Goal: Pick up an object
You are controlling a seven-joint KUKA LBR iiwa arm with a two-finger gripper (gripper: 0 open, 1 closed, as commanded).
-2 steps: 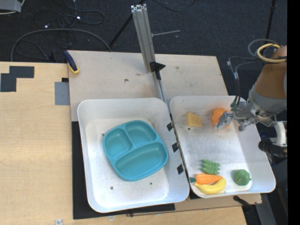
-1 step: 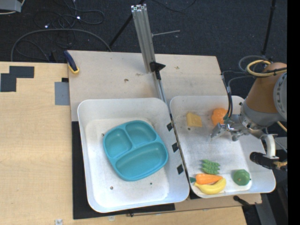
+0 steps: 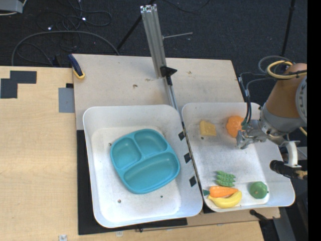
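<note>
Your gripper (image 3: 244, 139) sits low over the right bin (image 3: 225, 157), near its far right side, pointing down just beside an orange fruit (image 3: 233, 126). You cannot tell from this view whether it is spread or closed, and nothing is visibly held in it. The orange fruit lies just left of the gripper, possibly touching it. Further left in the same bin you see a pale yellow wedge-shaped piece (image 3: 207, 128). At the near end of that bin lie a green pea pod (image 3: 225, 177), a carrot (image 3: 222, 191), a banana (image 3: 226, 200) and a green round fruit (image 3: 258, 190). The left bin (image 3: 100, 195) holds a turquoise divided plate (image 3: 144, 160). Your arm (image 3: 286, 102) enters from the right, its orange band above the wrist, bent downward toward the right bin.
</note>
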